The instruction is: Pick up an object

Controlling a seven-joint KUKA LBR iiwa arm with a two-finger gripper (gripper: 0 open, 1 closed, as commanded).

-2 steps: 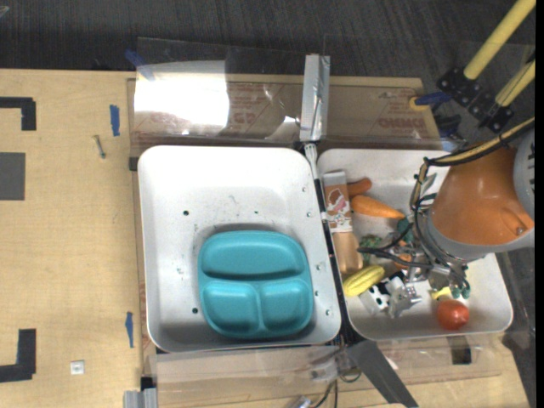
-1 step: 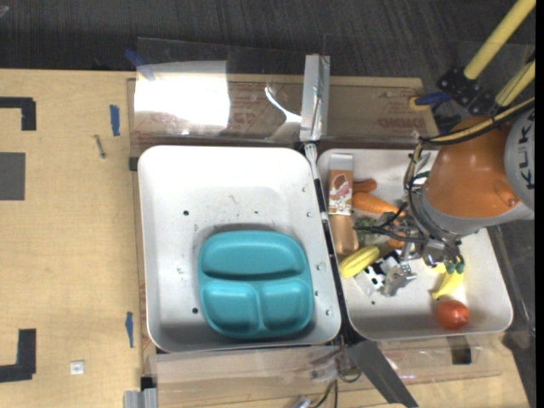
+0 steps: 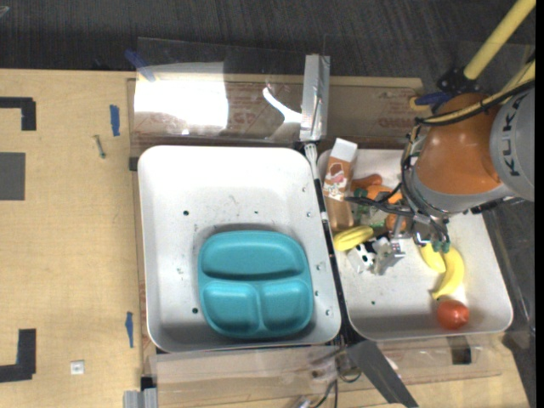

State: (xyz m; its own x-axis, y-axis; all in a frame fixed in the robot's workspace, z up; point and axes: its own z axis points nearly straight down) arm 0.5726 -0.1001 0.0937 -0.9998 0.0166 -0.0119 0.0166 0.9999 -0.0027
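Note:
My gripper (image 3: pixel 393 249) hangs low in the right bin (image 3: pixel 489 308), below the arm's orange band (image 3: pixel 455 155). It hovers over a cluster of small items. A small yellow banana-like piece (image 3: pixel 350 238) lies just to its left, next to a black and white toy (image 3: pixel 365 257). To its right lies a larger yellow banana (image 3: pixel 448 272), with a red tomato (image 3: pixel 452 314) at its lower end. A white and brown carton (image 3: pixel 339 170) and an orange carrot (image 3: pixel 369 181) lie at the bin's far left corner, partly hidden by the arm.
The left bin (image 3: pixel 170 185) holds a teal divided plate (image 3: pixel 253 282) toward its front. A metal divider (image 3: pixel 314 100) stands behind the bins. A yellow pole (image 3: pixel 508 25) crosses the top right. The right bin's front floor (image 3: pixel 391 304) is bare.

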